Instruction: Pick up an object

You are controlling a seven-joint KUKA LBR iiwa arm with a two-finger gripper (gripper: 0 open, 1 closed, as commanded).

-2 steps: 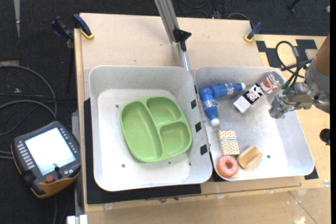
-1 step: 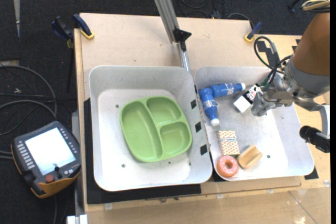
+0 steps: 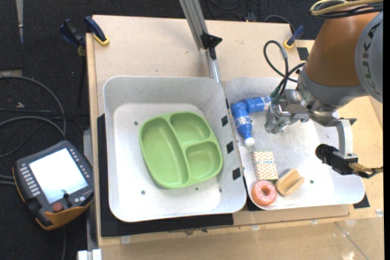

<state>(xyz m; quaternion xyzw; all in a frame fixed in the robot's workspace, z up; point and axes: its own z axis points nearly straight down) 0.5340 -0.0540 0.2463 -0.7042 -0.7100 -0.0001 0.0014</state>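
Hovers with gripper (image 3: 275, 122) just right of the blue bottle (image 3: 246, 117); finger state impossible to tell. Risks nudging the bottle aside, closing on nothing.

Legible text: partial dark lettering, apparently "KU", on the grey casing of the arm (image 3: 373, 64) at the right edge of the view, cut off by the frame. The handheld pendant (image 3: 53, 182) screen is washed out white; no characters readable there.
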